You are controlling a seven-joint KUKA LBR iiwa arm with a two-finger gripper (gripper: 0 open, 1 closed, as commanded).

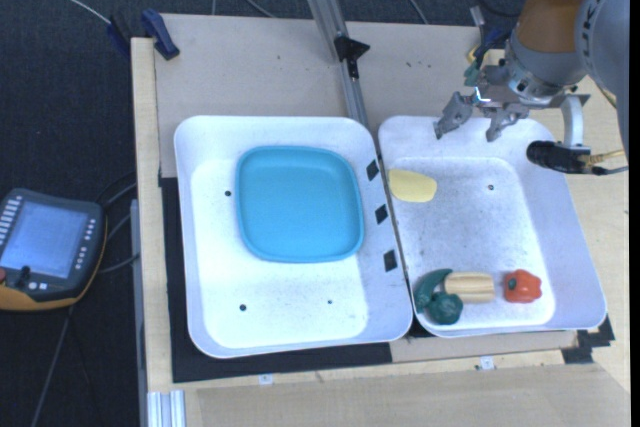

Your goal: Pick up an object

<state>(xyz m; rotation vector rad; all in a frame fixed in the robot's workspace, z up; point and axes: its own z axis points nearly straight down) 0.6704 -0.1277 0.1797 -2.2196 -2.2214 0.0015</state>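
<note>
Fingers (452, 117) spread and empty above the right bin's (560, 245) far rim, the gripper (476, 119) seems mid-approach; next, descend onto the yellow piece (412, 186).

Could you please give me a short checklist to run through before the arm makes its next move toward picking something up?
1. Pincer open, nothing between its fingers: ok.
2. Pincer above a target: not ok; it hangs over the right bin's far rim, away from every item.
3. Yellow piece lying apart, free to approach: ok.
4. Green item, tan block and red item spaced for a single grasp: not ok; they crowd together at the near wall.
5. Blue plate flat in the left bin: ok.
</note>
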